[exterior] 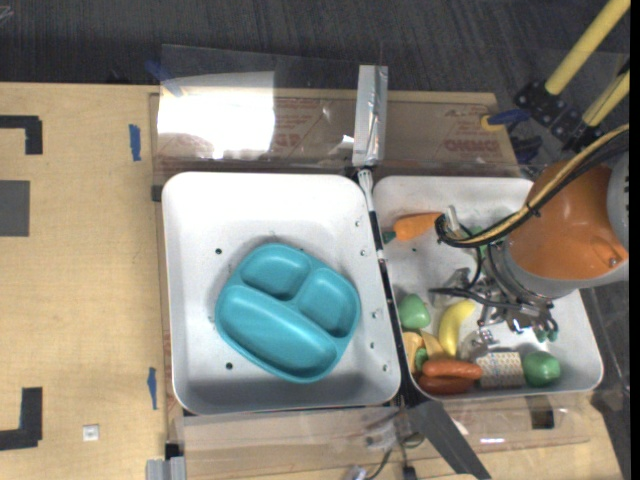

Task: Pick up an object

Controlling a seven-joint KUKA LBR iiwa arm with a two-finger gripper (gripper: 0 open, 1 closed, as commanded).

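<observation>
The right bin (590,368) holds several toy foods: an orange carrot (416,227) at its far left, a green piece (414,311), a yellow banana (456,325), a red sausage (450,370), a pale corn-like piece (502,368) and a green ball (541,368). My gripper (492,318) reaches down into this bin from the right, just right of the banana and above the corn-like piece. The orange wrist band (565,233) and cables cover much of it.
The left bin (190,218) carries a teal divided plate (289,309). A clear plastic wall (369,118) rises behind the bins. Cardboard bench surface (70,268) lies to the left. Yellow rods (590,38) stand at the top right.
</observation>
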